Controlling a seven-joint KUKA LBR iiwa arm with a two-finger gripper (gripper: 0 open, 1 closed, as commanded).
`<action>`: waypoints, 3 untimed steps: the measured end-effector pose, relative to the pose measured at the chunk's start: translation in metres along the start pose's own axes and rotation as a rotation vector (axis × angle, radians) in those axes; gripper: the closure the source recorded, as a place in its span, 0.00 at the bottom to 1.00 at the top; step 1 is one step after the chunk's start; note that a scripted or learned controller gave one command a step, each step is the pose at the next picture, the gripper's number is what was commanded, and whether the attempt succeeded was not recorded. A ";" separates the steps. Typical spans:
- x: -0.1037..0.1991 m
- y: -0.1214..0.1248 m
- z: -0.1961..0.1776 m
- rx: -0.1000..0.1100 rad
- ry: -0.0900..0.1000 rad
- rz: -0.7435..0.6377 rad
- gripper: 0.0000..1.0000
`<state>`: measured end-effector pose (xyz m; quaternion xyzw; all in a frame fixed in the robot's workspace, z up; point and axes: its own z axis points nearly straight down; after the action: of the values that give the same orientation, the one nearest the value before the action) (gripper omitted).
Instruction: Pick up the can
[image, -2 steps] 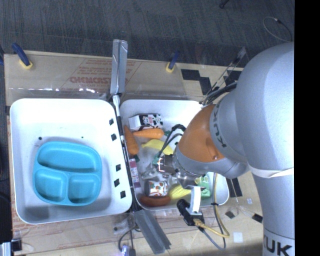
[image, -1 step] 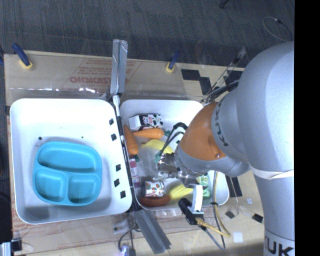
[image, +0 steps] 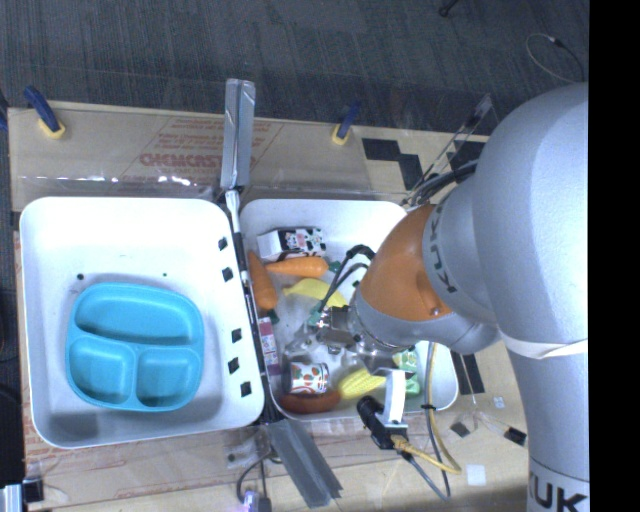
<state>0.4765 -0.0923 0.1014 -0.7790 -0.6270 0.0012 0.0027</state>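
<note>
Now small can (image: 308, 378), white-red label, upright in right bin (image: 262, 215); pincer state unclear.

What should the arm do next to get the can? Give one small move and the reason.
Probably shift the gripper slightly toward the near-left corner of the right bin, until it is over the can. The can stands among other items just beside the wrist, not yet under it.

Arm (image: 560, 300) base reads "KU"; cardboard (image: 190, 150) print illegible.
</note>
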 end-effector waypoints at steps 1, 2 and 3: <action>-0.014 0.002 0.010 -0.004 -0.001 0.271 0.00; -0.012 0.058 -0.058 0.000 0.000 0.579 0.00; 0.072 -0.015 -0.089 0.001 0.000 0.500 0.00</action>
<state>0.4782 -0.0190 0.1906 -0.9099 -0.4148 0.0021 0.0028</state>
